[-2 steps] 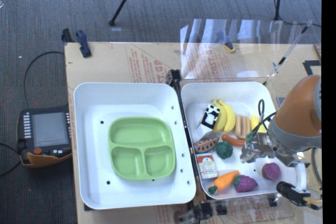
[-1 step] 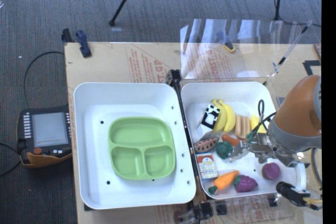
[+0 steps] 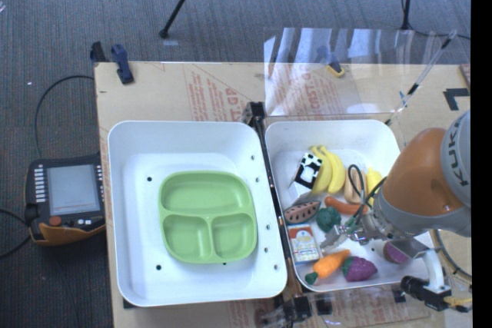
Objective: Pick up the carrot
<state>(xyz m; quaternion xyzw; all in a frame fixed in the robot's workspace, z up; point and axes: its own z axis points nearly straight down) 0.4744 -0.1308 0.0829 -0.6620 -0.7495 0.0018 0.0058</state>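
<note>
The carrot lies near the front edge of the right bin, orange with a green top pointing left, just beside a purple fruit on its right and close to a small carton on its left. The arm reaches in from the right with the gripper low over the bin, just behind the carrot and next to a dark green vegetable; nothing is seen between the fingers, and whether they are open or closed cannot be told at this size. This looks like the approach step: the carrot is not yet grasped and rests on the bin floor. The next move would seem to call for bringing the gripper a little toward the front edge, centring it over the carrot's body, turning it across the carrot's length, and coming down without nudging the purple fruit or the carton. Other things in the bin are bananas, a black-and-white patterned block and a second orange carrot-like piece. The left bin holds a green plate. On the arm's orange band the letters "KU" can be read; faint red print on the desk is too blurred to read.
</note>
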